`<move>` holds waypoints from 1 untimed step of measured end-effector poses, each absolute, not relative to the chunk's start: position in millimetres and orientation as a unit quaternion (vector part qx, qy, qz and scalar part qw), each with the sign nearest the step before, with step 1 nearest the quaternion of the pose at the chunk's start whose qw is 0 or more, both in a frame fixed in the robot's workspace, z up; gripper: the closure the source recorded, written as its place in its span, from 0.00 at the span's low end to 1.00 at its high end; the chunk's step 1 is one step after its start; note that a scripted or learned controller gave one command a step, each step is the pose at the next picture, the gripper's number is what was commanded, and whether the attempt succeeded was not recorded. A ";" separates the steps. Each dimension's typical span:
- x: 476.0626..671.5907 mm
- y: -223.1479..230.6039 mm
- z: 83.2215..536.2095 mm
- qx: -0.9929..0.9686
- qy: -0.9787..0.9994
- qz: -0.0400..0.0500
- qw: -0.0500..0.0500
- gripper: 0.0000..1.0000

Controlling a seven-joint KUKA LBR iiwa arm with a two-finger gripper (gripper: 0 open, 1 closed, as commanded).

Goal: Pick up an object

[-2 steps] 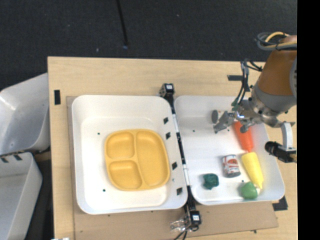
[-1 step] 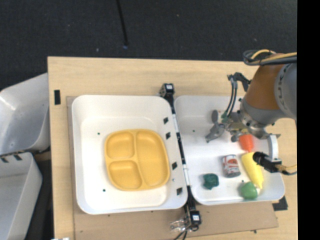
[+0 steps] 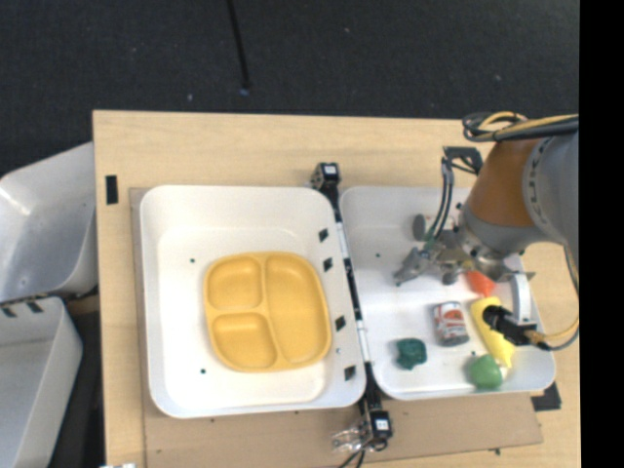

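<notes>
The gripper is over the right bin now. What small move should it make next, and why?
Probably shift toward the small can and lower. The gripper hangs over bare floor of the right bin, with nothing between its fingers; the can lies just beside it, apart from the green lump.

Even overhead light, soft shadows, slight blur

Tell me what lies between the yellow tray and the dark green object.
In the camera view, between the yellow tray and the dark green object run the bins' adjoining white rims, with black clips.
</notes>
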State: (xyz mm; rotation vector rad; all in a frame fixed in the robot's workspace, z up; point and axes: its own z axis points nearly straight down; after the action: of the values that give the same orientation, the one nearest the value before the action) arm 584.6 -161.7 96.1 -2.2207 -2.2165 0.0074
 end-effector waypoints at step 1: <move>585.5 -161.9 104.8 -0.708 -0.706 0.002 0.003 1.00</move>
State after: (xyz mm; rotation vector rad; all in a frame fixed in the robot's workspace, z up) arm 585.5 -161.9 104.8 -2.2213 -2.2131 0.0060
